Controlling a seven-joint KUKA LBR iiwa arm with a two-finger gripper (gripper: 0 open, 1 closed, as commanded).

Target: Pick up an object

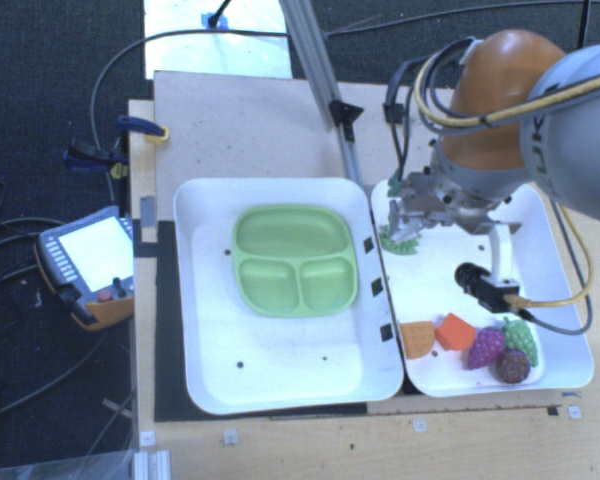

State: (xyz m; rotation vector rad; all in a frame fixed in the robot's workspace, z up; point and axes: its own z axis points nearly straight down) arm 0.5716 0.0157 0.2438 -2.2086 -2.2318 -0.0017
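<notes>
Knobbly purple grapes [487, 347] lie in the smooth white bin [560, 258]; metal claw's [408, 230] grip unclear.

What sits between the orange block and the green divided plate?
In the camera view: the tan cracker-like piece left of the orange block, then the bins' adjoining rims, then bare white floor up to the green divided plate.

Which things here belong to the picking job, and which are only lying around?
For the job:
gripper
small green object beneath it
orange block
purple grapes
right bin

Lying about:
green divided plate
left bin
handheld controller
</notes>
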